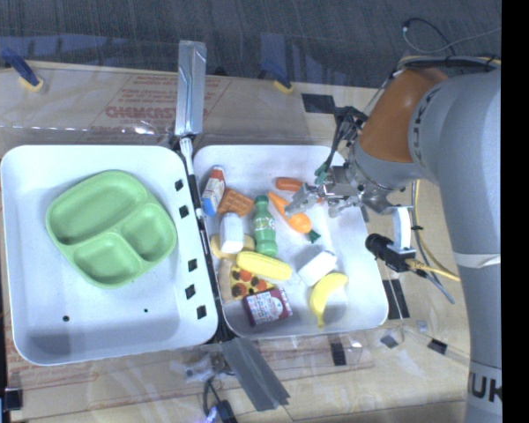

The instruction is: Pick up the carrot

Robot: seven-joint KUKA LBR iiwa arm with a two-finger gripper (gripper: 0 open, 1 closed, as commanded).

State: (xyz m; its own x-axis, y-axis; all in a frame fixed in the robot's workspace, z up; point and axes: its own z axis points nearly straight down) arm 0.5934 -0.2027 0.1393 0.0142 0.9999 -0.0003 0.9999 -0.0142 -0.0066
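Camera view: end effector poised just above carrot (right bin)

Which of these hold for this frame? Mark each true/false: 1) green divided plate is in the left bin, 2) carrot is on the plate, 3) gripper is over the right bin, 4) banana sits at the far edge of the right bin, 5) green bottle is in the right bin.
1) True. The green divided plate lies in the left bin.
2) False. The carrot lies in the right bin, among the other toy foods.
3) True. The gripper is over the right bin, close by the carrot.
4) False. The banana lies near the bin's near edge, beside a white block.
5) True. The green bottle lies in the right bin, left of the carrot.
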